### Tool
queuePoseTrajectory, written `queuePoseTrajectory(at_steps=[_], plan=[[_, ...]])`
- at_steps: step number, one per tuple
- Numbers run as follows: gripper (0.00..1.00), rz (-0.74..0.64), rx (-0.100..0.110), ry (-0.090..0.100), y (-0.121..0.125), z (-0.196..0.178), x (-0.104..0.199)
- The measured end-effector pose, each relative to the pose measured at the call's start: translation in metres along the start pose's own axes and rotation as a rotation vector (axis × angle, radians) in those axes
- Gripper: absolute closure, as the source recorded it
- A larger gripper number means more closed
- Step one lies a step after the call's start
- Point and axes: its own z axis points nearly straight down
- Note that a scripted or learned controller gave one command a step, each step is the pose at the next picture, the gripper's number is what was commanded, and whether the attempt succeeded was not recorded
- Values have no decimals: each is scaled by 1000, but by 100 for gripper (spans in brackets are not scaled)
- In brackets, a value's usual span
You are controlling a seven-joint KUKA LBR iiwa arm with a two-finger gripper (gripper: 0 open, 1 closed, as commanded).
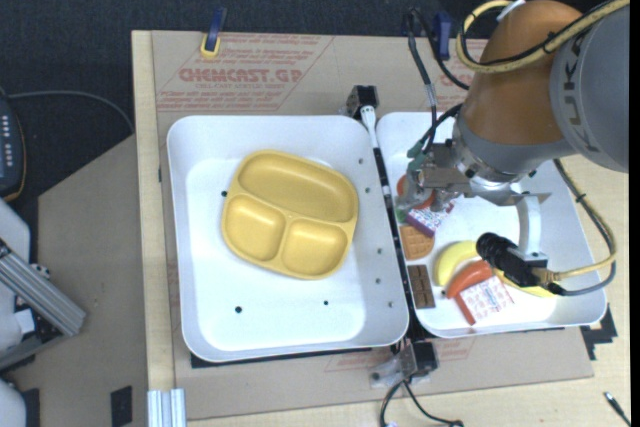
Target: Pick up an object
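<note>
The tool (428,198) hangs low at the right bin's (570,310) left side, over small packets (420,220); its opening I cannot tell. These look light, crinkly and slippery. The nearby yellow banana (452,260) probably offers a firmer mid-body hold.

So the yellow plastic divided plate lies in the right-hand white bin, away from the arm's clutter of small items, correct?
Not quite: the camera view shows the yellow plastic divided plate in the left-hand white bin. The small items and the arm are over the right-hand white bin.
</note>
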Motion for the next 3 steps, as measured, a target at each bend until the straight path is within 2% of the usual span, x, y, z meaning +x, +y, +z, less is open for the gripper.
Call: queuePoseTrajectory(at_steps=[1, 2, 3], plan=[[100, 0, 0, 0, -44, 1, 27], [100, 0, -4, 0, -53, -8, 39], [100, 2, -3, -1, -54, -5, 36]])
